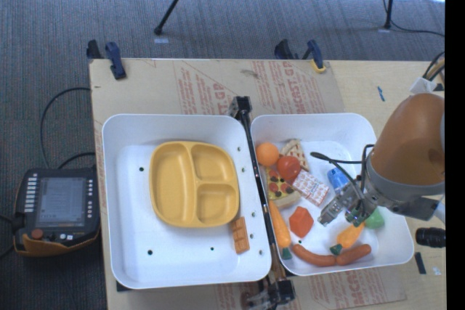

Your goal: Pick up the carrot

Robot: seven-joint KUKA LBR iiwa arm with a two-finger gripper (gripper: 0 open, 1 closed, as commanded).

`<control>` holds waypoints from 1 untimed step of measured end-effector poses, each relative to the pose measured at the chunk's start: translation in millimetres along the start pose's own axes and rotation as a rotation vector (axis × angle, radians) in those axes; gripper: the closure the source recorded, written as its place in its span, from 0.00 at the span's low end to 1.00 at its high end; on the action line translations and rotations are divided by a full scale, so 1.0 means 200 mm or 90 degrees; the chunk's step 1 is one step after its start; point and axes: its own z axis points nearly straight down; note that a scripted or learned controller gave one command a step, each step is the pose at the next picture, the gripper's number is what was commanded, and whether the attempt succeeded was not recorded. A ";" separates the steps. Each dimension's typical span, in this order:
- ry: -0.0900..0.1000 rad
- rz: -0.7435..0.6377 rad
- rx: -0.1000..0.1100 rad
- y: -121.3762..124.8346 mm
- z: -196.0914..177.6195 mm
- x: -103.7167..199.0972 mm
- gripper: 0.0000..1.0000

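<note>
A long orange carrot [280, 226] with a green end lies along the left wall of the right bin [349, 123]. My gripper [343, 214] hangs low over the front right part of that bin, well to the right of the carrot. Its fingers are open with nothing between them. Just below the fingertips lies a short orange-yellow piece [350, 235], beside a green bit [375, 220]. The arm's orange band [414, 145] hides the bin's right side.
The right bin also holds an orange [267, 154], a tomato [288, 167], a pizza slice [278, 187], a wrapped packet [312, 187], a blue item [338, 178], a red piece [301, 221] and a sausage [330, 255]. The left bin [131, 243] holds a yellow divided plate [194, 183] and a small brown block [240, 234].
</note>
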 end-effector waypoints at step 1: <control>0.000 0.001 0.000 0.00 0.00 0.00 0.00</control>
